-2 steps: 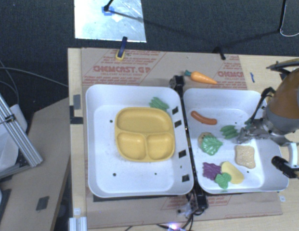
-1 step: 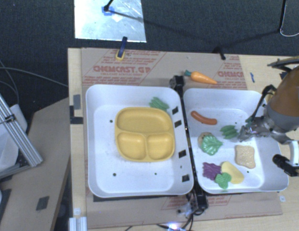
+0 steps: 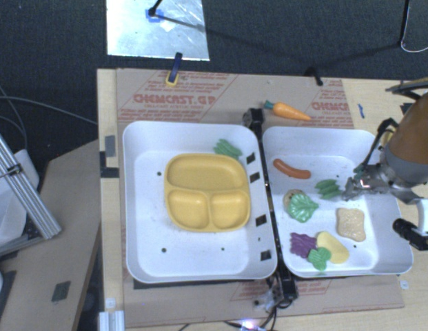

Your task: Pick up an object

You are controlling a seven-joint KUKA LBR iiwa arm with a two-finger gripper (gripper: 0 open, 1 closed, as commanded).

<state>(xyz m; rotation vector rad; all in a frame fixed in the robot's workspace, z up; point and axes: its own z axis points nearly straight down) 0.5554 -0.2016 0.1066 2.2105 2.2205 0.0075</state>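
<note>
Small, flat, leafy green toy vegetable (image 3: 328, 187) lying in the right bin (image 3: 338, 142), just right of the glossy orange sausage (image 3: 292, 169). Gripper (image 3: 353, 185) right beside it; opening impossible to tell. Rough beige bread slice (image 3: 351, 223) below.

— What's in the right-hand bin (image 3: 317, 140), right half of the frame?

— A sausage (image 3: 291, 169) lies slanted at upper left; right of it, mid-bin, a small green leafy piece (image 3: 328, 187). Below, lettuce on a round bun (image 3: 299, 205). A tan bread slice (image 3: 351, 223) lies flat lower right.

— And the bottom?

— Purple grapes (image 3: 302, 242), a yellow lemon-like piece (image 3: 333, 246), a green bit (image 3: 318, 257) touching it.
</note>
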